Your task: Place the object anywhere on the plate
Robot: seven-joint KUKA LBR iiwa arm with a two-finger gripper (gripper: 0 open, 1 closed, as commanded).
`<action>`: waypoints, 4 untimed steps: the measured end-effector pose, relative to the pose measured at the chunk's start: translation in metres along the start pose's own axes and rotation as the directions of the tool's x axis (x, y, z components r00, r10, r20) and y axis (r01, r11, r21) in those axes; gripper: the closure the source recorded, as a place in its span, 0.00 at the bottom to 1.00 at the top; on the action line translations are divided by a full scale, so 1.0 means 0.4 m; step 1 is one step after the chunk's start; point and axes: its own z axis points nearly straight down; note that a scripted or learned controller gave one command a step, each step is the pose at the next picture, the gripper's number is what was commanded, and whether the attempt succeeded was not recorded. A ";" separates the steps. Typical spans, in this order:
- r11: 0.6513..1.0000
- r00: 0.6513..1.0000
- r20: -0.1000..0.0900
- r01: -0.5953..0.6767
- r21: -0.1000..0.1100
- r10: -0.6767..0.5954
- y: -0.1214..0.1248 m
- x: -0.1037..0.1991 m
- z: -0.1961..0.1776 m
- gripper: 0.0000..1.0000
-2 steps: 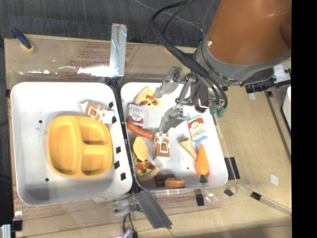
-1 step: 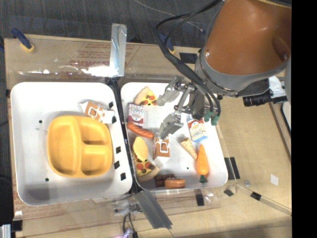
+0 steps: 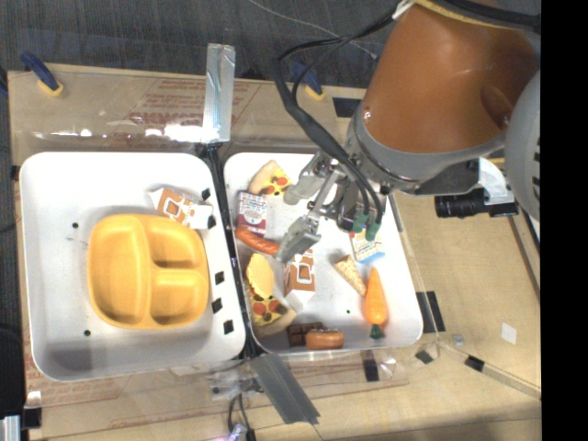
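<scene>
**Jaws low over the right bin, grip unclear**

The jaws (image 3: 308, 223) hang low inside the right bin (image 3: 404, 283), above the toy food; whether they are parted or have hold of anything cannot be told at this slant. Below them lie a sausage (image 3: 257, 242), a small carton (image 3: 300, 274), a taco (image 3: 262, 288), a carrot (image 3: 375, 299) and a hot dog (image 3: 322, 339). A pizza slice (image 3: 268, 179) sits near the bin's far wall. The yellow plate (image 3: 147, 269) rests in the left bin (image 3: 46, 246), with a second carton (image 3: 179, 208) just beyond its far rim. Both bins stand on the worktop (image 3: 469, 274).
</scene>
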 end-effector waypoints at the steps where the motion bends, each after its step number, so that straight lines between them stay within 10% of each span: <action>1: 1.000 1.000 0.004 0.009 -0.001 -0.009 0.005 -0.001 -0.028 1.00; 2: 1.000 1.000 -0.013 0.025 0.006 -0.025 0.124 -0.030 0.333 1.00; 3: 0.974 0.974 -0.001 -0.228 0.001 0.228 0.120 -0.116 0.376 1.00; 4: 0.969 0.969 -0.001 -0.247 -0.002 0.247 0.335 -0.086 0.323 1.00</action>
